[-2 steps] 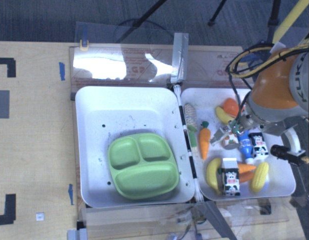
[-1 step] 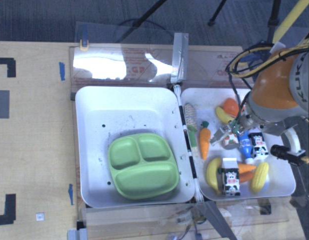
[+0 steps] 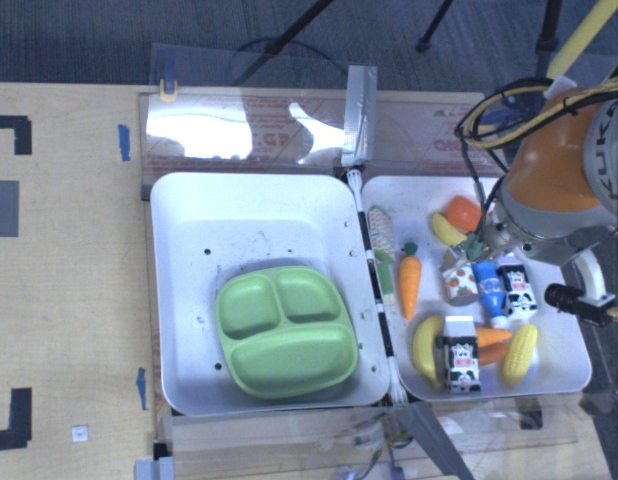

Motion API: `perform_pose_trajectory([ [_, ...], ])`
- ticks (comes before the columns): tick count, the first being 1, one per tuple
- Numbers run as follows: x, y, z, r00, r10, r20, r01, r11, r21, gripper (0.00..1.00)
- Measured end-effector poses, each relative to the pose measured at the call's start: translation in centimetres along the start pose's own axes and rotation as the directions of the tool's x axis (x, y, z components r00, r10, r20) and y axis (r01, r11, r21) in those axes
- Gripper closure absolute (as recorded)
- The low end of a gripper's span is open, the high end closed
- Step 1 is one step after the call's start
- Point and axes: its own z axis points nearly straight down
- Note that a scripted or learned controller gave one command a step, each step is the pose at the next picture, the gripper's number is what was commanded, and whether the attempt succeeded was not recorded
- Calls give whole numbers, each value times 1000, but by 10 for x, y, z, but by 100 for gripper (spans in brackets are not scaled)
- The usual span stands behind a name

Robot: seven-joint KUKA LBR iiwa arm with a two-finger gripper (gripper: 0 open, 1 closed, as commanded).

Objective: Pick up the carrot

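The carrot [image 3: 409, 282], orange with a green top, lies lengthwise at the left side of the right bin [image 3: 572, 376], near the divider. My gripper [image 3: 482, 242] hangs over the middle of that bin, to the right of the carrot and slightly farther back. It is apart from the carrot and sits just above a blue bottle [image 3: 489, 288] and a speckled red toy [image 3: 458, 283]. The arm's orange band [image 3: 554, 168] covers the wrist from above.
The right bin also holds a pale corn cob [image 3: 381, 231], an orange fruit [image 3: 462, 211], a yellow piece [image 3: 445, 231], two cow-print cartons [image 3: 518, 294] [image 3: 461, 361], a lemon [image 3: 425, 346] and yellow corn [image 3: 519, 354]. A green divided plate [image 3: 286, 330] lies in the left bin [image 3: 189, 228].
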Motion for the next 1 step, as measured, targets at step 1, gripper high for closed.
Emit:
perform_pose_trajectory([
  [1,0,0,0,1000,0,0,0,1000,0,0],
])
